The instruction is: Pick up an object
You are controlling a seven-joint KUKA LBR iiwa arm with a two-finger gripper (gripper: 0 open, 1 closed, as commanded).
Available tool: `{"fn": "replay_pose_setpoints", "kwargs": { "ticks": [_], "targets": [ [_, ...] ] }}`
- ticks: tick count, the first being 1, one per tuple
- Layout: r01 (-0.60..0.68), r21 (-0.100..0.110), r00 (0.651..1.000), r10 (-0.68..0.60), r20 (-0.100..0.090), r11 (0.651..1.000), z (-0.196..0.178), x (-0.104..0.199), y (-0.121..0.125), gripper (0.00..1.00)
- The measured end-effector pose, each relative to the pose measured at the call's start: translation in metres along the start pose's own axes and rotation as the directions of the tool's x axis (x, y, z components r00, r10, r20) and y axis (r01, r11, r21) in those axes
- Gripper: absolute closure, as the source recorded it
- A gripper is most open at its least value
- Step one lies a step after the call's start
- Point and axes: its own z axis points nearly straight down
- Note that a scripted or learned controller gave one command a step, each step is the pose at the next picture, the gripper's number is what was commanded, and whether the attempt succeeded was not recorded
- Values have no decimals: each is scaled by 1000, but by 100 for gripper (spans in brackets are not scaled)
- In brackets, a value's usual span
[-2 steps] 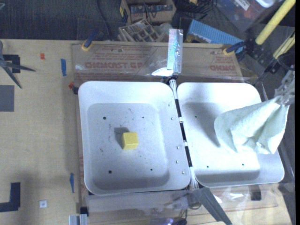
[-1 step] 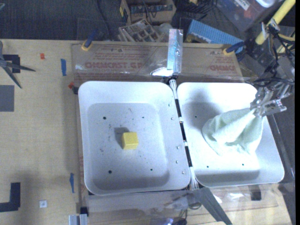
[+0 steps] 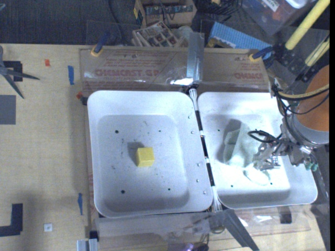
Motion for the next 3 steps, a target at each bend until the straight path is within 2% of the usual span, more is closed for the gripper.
{"fn": "replay_pose_setpoints", "kwargs": {
  "ticks": [1, 3],
  "targets": [
    [-36, 1, 999, 36, 6, 999, -12, -33, -16, 100],
    [-31, 5, 999, 31, 24, 1000, -35, -37, -13, 100]
  ]
}}
